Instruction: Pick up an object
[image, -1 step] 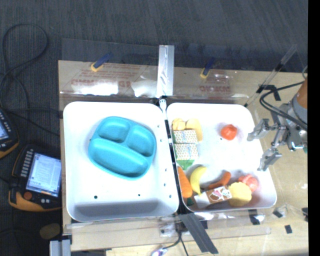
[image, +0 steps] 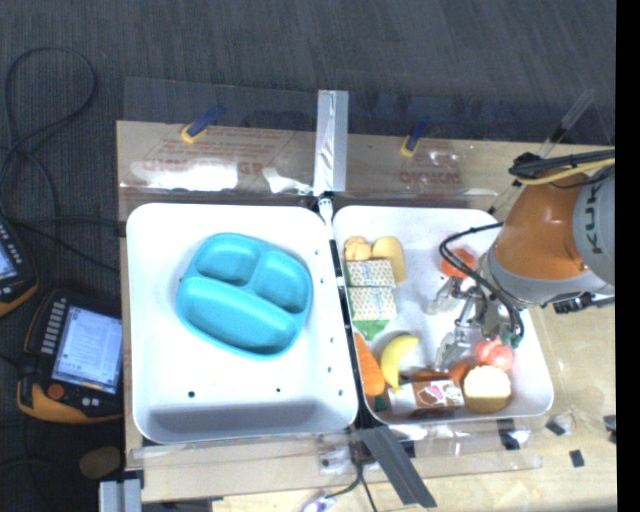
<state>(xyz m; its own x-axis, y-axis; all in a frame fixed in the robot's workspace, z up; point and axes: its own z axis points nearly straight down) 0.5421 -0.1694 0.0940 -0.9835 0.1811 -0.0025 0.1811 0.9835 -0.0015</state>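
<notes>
The right bin (image: 430, 222) holds several toy foods. Along its left side lie pale yellow pieces (image: 387, 254), a stack of patterned crackers (image: 370, 285), a green piece (image: 370, 322), a yellow banana (image: 398, 355) and an orange carrot (image: 369, 372). A brown packet (image: 431, 393), a bun (image: 487, 388) and a pink-red fruit (image: 493, 352) sit at the front right. A red item (image: 456, 262) lies near the back. My gripper (image: 460, 322) hangs low over the bin's middle right, just left of the pink-red fruit and above the brown packet. Nothing is visibly held.
The left bin (image: 150, 400) carries a blue divided plate (image: 245, 292). A metal strip (image: 331, 140) stands behind the seam between the bins. The orange-banded arm (image: 545, 240) covers the right bin's far right corner. A handheld pendant (image: 75, 350) lies left of the bench.
</notes>
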